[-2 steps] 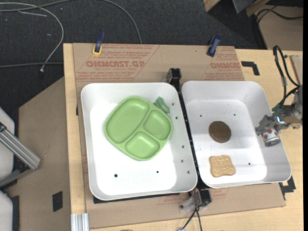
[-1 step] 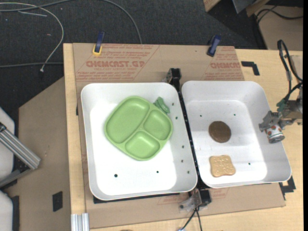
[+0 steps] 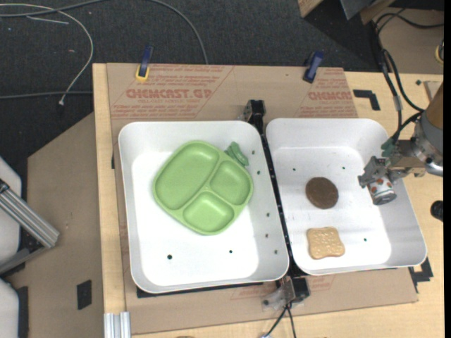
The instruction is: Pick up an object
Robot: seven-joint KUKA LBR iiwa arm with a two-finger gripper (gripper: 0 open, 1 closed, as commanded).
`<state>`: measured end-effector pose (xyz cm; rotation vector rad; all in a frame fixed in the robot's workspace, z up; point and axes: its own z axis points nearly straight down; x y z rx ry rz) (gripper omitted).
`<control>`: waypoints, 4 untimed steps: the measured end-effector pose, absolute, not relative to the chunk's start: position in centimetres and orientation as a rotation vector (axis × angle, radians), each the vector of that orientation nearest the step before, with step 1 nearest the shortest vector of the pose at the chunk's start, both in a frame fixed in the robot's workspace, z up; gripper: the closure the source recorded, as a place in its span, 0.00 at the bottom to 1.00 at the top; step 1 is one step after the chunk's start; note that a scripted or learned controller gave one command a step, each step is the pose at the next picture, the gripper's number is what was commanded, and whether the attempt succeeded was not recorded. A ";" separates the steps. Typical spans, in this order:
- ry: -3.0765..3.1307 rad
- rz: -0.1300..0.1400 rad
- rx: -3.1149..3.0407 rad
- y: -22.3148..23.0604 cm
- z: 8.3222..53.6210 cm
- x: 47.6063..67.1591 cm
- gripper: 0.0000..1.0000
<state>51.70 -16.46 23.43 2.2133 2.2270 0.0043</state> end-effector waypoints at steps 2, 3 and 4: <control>2.233 0.003 2.215 -4.7 24.3 52.7 1.00; 2.232 -0.002 2.218 1.4 23.2 52.6 1.00; 2.230 0.004 2.214 7.1 24.1 53.0 1.00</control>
